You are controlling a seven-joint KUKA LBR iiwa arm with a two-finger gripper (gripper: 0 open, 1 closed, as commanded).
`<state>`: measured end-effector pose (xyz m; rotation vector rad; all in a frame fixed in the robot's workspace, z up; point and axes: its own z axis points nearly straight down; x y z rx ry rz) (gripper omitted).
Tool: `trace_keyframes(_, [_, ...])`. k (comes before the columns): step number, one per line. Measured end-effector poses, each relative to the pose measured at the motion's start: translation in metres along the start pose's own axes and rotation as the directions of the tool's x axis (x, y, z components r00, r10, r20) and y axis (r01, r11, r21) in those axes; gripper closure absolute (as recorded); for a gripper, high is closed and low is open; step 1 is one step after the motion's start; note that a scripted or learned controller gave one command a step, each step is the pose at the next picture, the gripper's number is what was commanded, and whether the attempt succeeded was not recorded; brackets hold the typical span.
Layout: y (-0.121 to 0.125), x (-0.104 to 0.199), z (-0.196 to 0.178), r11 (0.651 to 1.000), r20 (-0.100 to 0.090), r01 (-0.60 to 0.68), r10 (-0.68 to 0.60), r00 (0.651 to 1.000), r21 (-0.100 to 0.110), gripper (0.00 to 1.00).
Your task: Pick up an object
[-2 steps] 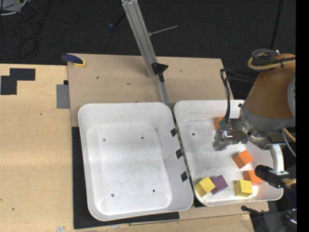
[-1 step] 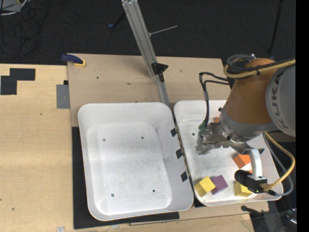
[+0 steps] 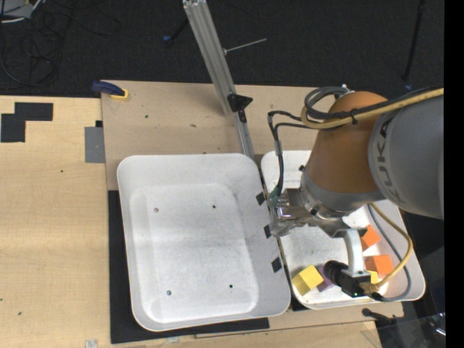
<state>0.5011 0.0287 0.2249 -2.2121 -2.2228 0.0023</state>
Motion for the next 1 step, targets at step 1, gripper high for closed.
trace_keyframes(1, [0.006,0.0522,0.0078,1.0,0.001,0.0,0.0,1.0,-0.001,1.0])
